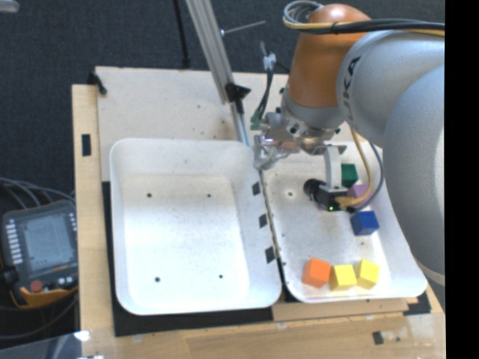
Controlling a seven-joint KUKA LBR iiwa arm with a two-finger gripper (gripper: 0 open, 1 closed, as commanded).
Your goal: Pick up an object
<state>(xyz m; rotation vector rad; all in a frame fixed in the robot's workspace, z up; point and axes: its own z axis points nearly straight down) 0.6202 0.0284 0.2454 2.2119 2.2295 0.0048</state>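
Several small blocks lie in the right bin (299, 215). An orange cube (316, 272) and two yellow cubes (344, 276) (368, 273) sit in a row near its front rim. Farther back on the right are a blue cube (364, 222), a purple piece (360, 191) and a green block (349, 174). My gripper (266, 154) hangs over the bin's back-left corner, close to the divide between the bins and well apart from every block. I see nothing in it.
The left bin (183, 223) lies beside the right one. A slanted aluminium post (213, 51) rises behind the bins. A black device with a green light (323, 194) hangs by the wrist. A teach pendant (41, 245) sits off the bench at left.
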